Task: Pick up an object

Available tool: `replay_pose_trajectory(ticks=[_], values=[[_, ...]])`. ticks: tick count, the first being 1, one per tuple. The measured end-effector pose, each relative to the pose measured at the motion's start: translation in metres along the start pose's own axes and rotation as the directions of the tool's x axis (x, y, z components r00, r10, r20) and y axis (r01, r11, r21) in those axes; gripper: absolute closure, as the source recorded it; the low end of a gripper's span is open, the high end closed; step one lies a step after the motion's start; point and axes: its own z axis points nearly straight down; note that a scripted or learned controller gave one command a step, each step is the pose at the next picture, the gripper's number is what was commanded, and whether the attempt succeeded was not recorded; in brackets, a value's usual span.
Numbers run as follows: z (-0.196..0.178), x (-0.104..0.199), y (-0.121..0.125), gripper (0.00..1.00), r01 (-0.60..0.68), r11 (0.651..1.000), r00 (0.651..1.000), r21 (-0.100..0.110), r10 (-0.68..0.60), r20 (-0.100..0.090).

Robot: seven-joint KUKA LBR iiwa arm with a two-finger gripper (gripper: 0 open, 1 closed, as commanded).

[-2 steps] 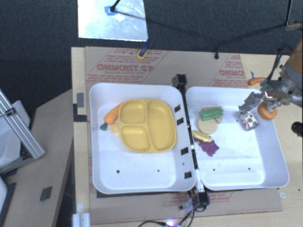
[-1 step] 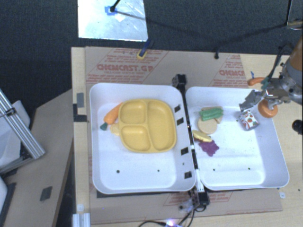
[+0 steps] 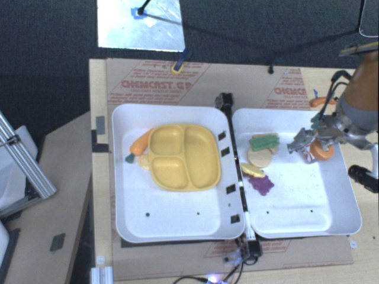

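- Bench under both bins is brown board with red print; a yellow clip (image 3: 177, 68) sits at 12 o'clock of the left bin, a shiny sheet (image 3: 141, 15) lies beyond it on dark floor.
- Black clips (image 3: 225, 152) run down the seam between the bins.
- Left bin (image 3: 177, 220): a yellow three-part tray (image 3: 180, 157) in the middle, nothing in its wells. Carrot (image 3: 140, 142) tucked against the tray's 9 o'clock edge, touching it.
- Right bin (image 3: 296, 218): green block (image 3: 264, 141) with a tan disc (image 3: 260, 157) just at its 6 o'clock, touching. Yellow piece (image 3: 253, 170) and purple bit (image 3: 261, 184) below those, near the seam.
- Orange ring (image 3: 323, 151) at 3 o'clock side of the right bin, partly under the arm.
- Gripper (image 3: 300, 142) low over the right bin, between green block and ring; cannot tell how its fingers stand, too blurred.
- Arm's body covers the bin's 2 o'clock corner.
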Motion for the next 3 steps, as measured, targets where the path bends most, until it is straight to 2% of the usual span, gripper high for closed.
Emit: replay_pose_trajectory(ticks=[1,2,3], values=[[0.061,-0.003,-0.004,0.0,0.0,1.0,1.0,-0.001,0.0,0.0],[0.103,-0.001,-0.004,0.0,0.0,1.0,1.0,-0.001,0.0,0.0],[0.121,-0.001,-0.001,0.0,-0.001,1.0,1.0,-0.009,0.001,0.001]])
